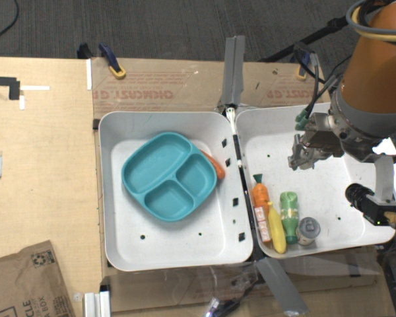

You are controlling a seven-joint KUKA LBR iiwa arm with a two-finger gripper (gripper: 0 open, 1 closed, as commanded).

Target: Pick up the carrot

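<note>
Looking down at both bins from the one overhead camera: the grey two-finger gripper (303,160) hangs over the upper middle of the right-hand shallow white bin (330,243), and I honestly can't tell whether its fingers are spread or closed, it's just a dark clump from up here. Nothing visible between them.

The small orange carrot with a green top (260,200) lies down and to the left of the fingers, near but apart, against that bin's left wall. Its long axis runs roughly along the wall, top end pointing up-frame. Right beside it sit a yellow banana-shaped toy (276,228), a green plastic bottle (289,215) and a small grey round can (308,229), so it's crowded.

Left white bin (119,243) holds a teal three-compartment plate (169,176). Tan cardboard worktop (39,177) all round, dark carpet beyond.
</note>
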